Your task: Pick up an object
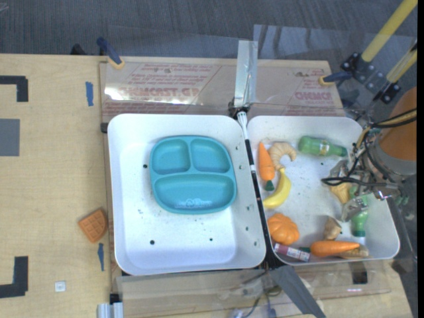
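Note:
The right bin [311,177] holds several toy foods. An orange carrot [265,162] and a yellow banana [279,189] lie near its left wall, with a tan pastry-like piece [283,151] just above them. At the top lies a green bottle [321,146]. An orange pumpkin [283,229], a second carrot [334,248], a red tube [291,251] and a small tan piece [331,228] sit near the front. My gripper [352,196] is low at the bin's right side, wrapped in cables. It is right over a yellow piece [340,192] and a small green bottle [359,222].
The left bin [132,230] holds a teal divided plate [193,173]. A brown waffle toy [93,224] lies on the bench left of the bins. The arm's orange band [401,141] hangs over the right bin's right rim. Yellow poles stand at the top right.

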Available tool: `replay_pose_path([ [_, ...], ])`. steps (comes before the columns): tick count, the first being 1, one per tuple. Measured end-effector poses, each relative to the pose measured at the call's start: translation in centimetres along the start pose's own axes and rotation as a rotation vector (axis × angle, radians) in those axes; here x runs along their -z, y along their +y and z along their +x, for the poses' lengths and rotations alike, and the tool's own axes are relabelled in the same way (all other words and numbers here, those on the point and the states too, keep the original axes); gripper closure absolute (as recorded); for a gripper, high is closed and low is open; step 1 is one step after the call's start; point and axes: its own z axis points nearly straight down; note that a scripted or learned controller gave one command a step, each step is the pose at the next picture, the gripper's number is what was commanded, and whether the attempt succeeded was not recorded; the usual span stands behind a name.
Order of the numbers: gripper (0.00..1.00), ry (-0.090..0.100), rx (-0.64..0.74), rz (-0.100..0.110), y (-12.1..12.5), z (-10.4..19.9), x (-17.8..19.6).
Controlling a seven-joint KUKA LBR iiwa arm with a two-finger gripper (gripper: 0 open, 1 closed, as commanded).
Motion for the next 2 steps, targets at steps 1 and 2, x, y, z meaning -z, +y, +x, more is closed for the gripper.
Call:
replay_pose_path([
  [1, 0.00, 0.002, 0.003, -0.001, -1.8, -7.1, -0.2],
  [2, 0.00, 0.000, 0.026, -0.002, 1.1, -3.1, 0.0],
])
